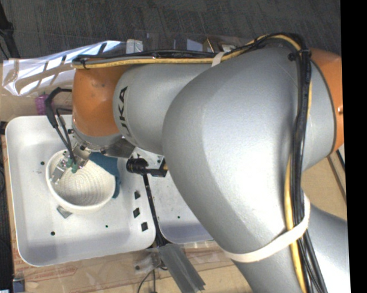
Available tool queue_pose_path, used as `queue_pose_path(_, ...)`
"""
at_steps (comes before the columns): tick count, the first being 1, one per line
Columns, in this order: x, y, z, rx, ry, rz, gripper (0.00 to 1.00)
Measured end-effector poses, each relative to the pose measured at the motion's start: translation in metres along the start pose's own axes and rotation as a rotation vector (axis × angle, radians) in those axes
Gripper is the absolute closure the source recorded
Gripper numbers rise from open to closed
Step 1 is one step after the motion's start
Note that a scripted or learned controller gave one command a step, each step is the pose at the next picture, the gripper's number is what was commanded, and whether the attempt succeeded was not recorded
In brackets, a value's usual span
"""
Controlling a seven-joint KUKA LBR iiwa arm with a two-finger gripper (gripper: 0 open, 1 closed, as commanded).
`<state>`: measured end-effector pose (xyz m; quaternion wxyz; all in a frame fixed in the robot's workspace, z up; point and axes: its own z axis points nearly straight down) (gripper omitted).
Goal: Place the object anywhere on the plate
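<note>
The gripper (71,162) hangs over the upper left rim of a round white ribbed plate (82,185), with something small and green at its tip; whether that is the object, and whether the jaws are clenched or released, cannot be told. The plate lies in the left shallow white bin (30,238), with a teal blue piece (109,166) showing at its upper right edge. The grey arm with its orange band (95,107) covers most of the right bin (180,230).

Single overhead view, slanted down onto bins (30,238)
</note>
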<state>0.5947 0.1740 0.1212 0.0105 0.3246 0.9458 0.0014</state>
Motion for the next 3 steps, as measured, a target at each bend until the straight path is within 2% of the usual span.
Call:
queue_pose_path(1, 0.064, -0.02, -0.116, 0.012, 0.017, 0.271, 0.0)
queue_pose_path(2, 0.057, -0.014, -0.133, 0.018, 0.016, 0.608, 0.0)
queue_pose_path(3, 0.098, -0.056, -0.052, 0.022, 0.017, 0.619, 0.0)
